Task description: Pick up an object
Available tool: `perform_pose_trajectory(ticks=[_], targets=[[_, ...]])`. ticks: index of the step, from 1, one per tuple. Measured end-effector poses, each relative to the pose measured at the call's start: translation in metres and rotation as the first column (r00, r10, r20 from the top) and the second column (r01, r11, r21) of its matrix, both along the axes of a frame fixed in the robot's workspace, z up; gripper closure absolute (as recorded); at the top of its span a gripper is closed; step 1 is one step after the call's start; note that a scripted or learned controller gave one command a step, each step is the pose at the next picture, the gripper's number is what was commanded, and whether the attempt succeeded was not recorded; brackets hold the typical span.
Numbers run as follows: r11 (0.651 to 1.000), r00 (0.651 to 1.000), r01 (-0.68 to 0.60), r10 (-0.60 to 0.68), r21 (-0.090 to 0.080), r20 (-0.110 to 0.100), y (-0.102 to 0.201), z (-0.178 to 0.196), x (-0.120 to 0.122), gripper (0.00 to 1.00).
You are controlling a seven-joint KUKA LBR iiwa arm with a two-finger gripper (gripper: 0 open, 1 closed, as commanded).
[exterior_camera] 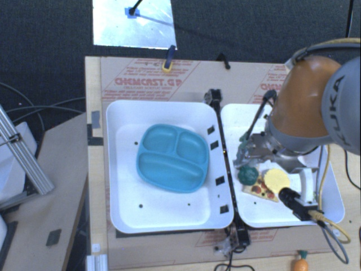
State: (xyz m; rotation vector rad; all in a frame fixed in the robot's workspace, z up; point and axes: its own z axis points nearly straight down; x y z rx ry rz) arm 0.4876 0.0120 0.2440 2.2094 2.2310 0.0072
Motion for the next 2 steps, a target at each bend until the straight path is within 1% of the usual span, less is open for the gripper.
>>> perform_pose_trajectory(ticks=[1, 2], targets=[[1.000, 1.000, -0.001, 0.001, 0.000, -0.007, 0.068, -0.048, 0.017, 1.00], [1.000, 1.000, 0.015, -0.015, -0.004, 0.000, -0.005, -0.008, -0.001, 1.00]])
